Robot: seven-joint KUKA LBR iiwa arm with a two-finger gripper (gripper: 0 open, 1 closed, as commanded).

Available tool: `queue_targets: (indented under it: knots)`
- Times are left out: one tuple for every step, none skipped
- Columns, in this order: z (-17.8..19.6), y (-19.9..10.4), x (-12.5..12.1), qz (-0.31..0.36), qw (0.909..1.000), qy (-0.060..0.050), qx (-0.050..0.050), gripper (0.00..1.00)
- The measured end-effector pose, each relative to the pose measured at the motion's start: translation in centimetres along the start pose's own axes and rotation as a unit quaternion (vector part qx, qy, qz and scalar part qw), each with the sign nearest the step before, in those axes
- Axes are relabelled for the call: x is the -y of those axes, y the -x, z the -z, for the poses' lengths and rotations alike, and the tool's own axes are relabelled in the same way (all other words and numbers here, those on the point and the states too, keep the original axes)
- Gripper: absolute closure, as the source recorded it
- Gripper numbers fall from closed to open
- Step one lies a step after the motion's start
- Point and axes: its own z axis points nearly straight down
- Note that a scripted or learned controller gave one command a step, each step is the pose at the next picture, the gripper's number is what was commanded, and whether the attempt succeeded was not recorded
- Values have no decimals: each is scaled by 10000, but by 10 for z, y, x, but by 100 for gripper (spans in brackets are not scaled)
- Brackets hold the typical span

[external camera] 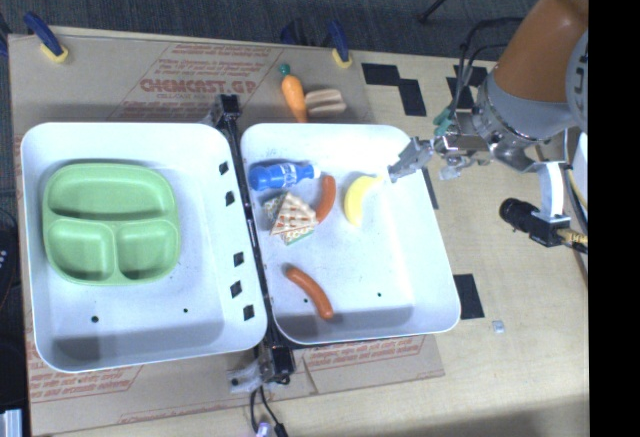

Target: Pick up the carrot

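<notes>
Small orange carrot (292,95) w/ green top: lies outside both bins, on the printed cardboard sheet (200,80) just behind the right white bin (425,255), near its back-left corner. Green end points away from bin, orange body tapers toward the rim. Just beside it, to its right, a tan-and-pink hot-dog-like toy (325,103); can't tell if they touch.

Writing: red print on cardboard reads "CHEMCAST GP", smaller lines under it too small to read. Blue can-like item (279,174) has a white label, unreadable.

Gripper (405,165) hangs over right bin's back-right corner, well apart from carrot. Nothing seen between fingers; can't tell whether they are spread or closed.

Right bin contents: blue item, triangular sandwich wedge (291,219), red-orange sausage (326,197), yellow banana (357,199) near gripper, second sausage (310,292) toward the front. Left white bin (40,325) holds a green compartment tray (112,221).

Room: carrot sits in the strip between bin rim and table (520,345) back edge; blue clamps (338,40) at that edge, one close behind carrot.
</notes>
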Motion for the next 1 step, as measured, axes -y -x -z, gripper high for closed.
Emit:
queue_targets:
  knots:
    - [-186,-1,-3,-988,9951,-15,-9,0]
